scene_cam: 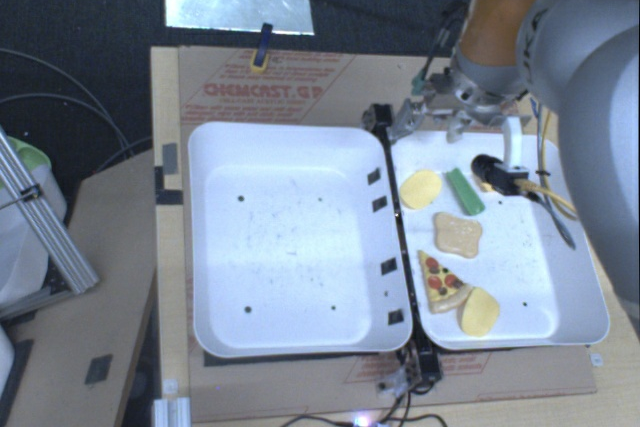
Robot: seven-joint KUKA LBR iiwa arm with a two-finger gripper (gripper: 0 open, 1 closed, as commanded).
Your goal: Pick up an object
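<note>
Currently gripper [432, 111] over right bin [560, 315] top edge, finger state unreadable; yellow disc [421, 188] at its 6 o'clock, green block [464, 191] at 5.

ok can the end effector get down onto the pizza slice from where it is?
Probably yes. The pizza slice lies flat in the right bin, apart from the toast and yellow chip, with nothing over it. The end effector sits over the bin's far edge.

Glossy white plastic bins [290, 245] (smooth) on matt brown cardboard [270, 85].
</note>
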